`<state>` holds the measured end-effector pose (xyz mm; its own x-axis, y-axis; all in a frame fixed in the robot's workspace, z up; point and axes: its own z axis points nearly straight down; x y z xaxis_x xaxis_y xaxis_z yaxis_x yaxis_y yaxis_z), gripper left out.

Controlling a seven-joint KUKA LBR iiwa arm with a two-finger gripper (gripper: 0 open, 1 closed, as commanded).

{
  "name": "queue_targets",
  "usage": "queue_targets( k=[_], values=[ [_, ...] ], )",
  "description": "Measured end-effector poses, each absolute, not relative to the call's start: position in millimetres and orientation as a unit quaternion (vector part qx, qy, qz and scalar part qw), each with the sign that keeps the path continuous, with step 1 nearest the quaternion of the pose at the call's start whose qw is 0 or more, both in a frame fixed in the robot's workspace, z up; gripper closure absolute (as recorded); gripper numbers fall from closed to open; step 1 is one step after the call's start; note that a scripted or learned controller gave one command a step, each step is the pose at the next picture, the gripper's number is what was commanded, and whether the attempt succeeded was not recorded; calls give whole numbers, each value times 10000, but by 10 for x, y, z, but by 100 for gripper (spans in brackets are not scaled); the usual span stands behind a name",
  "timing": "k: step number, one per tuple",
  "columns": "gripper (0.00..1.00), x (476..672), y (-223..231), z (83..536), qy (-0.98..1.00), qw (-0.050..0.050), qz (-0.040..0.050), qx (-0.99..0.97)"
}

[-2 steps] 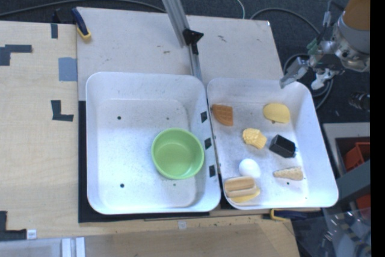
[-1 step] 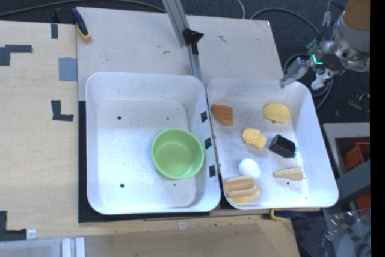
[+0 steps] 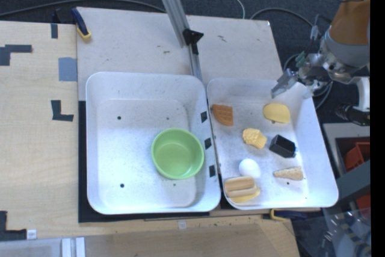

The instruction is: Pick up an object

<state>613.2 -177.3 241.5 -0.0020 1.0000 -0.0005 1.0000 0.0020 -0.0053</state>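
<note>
- The hot-dog bun lies farthest from the hand, at the front edge of the right bin, with a white egg-like ball just behind it and a pale wedge off to one side.
- Nearer the hand come a lumpy yellow piece and a small black block, close to each other but not touching.
- A brown bread-like slice sits across the bin from the hand, against the wall shared with the left bin (which holds a green bowl, well away from the hand).
- The yellow rounded piece is the closest thing to the hand, just below and in front of the fingertips.
- The hand hangs over the far right corner of the right bin, tilted down toward the contents; nothing sits between its fingers, and I cannot tell how wide they stand.
- My reading: this is the approach step, with no object picked yet. The likely target is the yellow rounded piece.
- The next move calls for centring the hand above that piece, descending until the fingers straddle it, then closing without nudging it against the bin wall.
</note>
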Motion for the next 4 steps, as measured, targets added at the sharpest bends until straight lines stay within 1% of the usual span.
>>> queue_targets(
  k=[1, 2, 3, 4],
  values=[
    [0, 6049, -1693, 1897, -7078, 27, 23, -7064],
    [0, 6031, -1613, 1268, -7079, 34, 27, -7063],
    [100, 6049, -1615, 1408, -7084, 8, 10, -7058],
    [100, 6126, -1623, 1858, -7076, -15, -7, -7066]
  ],
)
